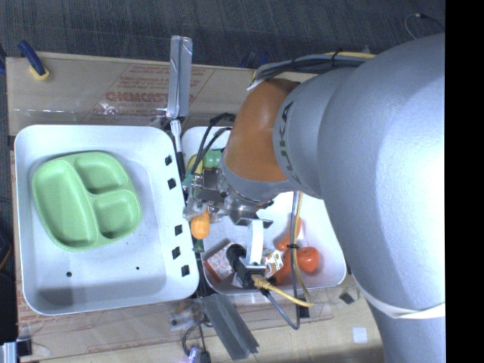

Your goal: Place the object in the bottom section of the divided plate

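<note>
**Orange Object Sat at the Gripper, Plate Waited in the Other Bin**

The gripper (203, 206) hung over the left edge of the right bin (330, 272), and a small orange object (200, 226) sat just below it, touching or nearly so. Whether it was clamped could not be told.

The green divided plate (85, 197) lay in the left bin (91, 286), well apart, beyond the wall between the bins. The grey arm (355, 127) covered most of the right bin. Near its lower edge lay a red tomato-like object (307, 259) and a brown packet (219, 262).
</note>
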Action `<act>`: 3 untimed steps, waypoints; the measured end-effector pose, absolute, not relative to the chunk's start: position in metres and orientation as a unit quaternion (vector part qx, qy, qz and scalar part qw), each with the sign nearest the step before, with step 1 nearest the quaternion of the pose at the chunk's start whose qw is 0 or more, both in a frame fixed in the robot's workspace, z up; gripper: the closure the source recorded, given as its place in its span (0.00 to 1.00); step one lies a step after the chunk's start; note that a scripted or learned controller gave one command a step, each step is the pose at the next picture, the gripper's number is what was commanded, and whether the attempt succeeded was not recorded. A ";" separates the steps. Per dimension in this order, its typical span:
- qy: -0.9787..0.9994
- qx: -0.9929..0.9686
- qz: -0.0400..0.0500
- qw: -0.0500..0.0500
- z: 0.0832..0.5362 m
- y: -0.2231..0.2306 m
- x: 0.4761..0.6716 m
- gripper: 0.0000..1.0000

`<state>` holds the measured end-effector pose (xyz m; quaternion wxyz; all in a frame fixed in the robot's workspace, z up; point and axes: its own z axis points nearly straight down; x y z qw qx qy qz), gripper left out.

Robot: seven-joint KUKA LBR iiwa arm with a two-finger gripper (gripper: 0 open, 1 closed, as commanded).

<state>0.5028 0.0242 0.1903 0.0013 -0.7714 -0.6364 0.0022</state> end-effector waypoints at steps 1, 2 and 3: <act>-0.726 -0.688 0.002 0.001 0.205 0.096 0.520 1.00; -0.792 -0.611 0.001 0.001 0.209 0.180 0.563 1.00; -0.831 -0.556 0.000 0.000 0.211 0.210 0.594 1.00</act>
